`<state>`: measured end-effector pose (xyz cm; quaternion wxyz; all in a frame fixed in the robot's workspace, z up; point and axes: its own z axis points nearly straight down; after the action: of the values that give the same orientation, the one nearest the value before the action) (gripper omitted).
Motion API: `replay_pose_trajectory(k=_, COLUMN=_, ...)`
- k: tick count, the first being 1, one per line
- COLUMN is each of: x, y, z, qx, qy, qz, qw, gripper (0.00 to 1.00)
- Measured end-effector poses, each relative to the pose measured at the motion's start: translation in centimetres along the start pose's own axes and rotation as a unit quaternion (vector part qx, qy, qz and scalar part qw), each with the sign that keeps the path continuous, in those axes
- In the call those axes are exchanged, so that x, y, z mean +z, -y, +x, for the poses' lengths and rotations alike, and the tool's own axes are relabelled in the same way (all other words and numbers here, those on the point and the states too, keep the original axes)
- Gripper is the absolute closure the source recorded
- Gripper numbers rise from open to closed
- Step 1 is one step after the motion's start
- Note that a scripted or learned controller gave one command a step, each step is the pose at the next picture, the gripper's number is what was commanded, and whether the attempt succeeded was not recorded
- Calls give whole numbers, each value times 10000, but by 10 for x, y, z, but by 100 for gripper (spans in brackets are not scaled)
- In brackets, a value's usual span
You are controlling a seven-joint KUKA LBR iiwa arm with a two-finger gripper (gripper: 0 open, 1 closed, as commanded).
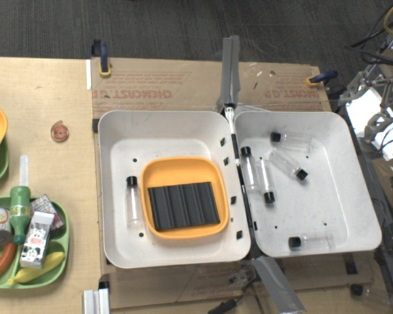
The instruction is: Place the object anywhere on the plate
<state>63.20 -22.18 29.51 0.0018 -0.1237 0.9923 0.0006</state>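
A vial (133, 203) lies in the left bin (111, 136), just off the orange plate (183, 166) at its 9 o'clock. Its long axis runs 12 to 6, with the black cap toward 12. More vials (267, 180) lie in the right bin (344, 195). Whether the gripper is open or closed cannot be told.

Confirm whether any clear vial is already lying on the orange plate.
No. The orange plate bears a black ridged block; the nearest vial lies beside it on the left bin floor.
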Motion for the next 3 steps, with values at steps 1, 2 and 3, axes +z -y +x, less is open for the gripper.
replay_pose_trajectory(k=1, x=-33, y=1, z=-3, qx=-1764, qy=14, qz=7, qw=9843, gripper=0)
replay_pose_trajectory(k=2, x=9, y=6, z=-27, qx=-4008, qy=8, qz=-8, qw=9162, gripper=0)
replay_pose_trajectory(k=3, x=-17, y=6, z=-27, qx=-5241, qy=14, qz=-1, qw=8517, gripper=0)
